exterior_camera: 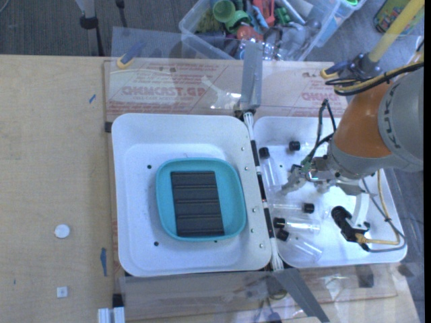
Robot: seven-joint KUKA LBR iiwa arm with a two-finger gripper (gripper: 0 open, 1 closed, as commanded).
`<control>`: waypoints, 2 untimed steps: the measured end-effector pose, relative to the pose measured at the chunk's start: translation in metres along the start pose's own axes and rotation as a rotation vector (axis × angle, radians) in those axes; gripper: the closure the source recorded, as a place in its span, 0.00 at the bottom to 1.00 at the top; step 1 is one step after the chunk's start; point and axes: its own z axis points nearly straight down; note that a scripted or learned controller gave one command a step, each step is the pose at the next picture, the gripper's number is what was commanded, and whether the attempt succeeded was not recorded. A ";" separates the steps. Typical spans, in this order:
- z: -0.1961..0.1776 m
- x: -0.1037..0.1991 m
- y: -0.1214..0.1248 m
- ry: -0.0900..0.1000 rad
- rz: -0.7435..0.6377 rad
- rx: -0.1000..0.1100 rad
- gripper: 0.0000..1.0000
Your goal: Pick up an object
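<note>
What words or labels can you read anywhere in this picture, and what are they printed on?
"OHMCAST" or something close, in faded red, seemingly mirrored letters on the clear sheet behind the bins: too blurred to be sure of the spelling.
More red print on the same sheet behind the right bin: too blurred to read.
Yellow package at the top right: print too small to read.
Teal tray in the left bin: no text.
</note>
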 end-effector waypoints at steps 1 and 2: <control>0.000 -0.036 -0.059 -0.005 -0.005 0.000 0.00; 0.001 -0.053 0.032 -0.005 -0.043 -0.001 0.00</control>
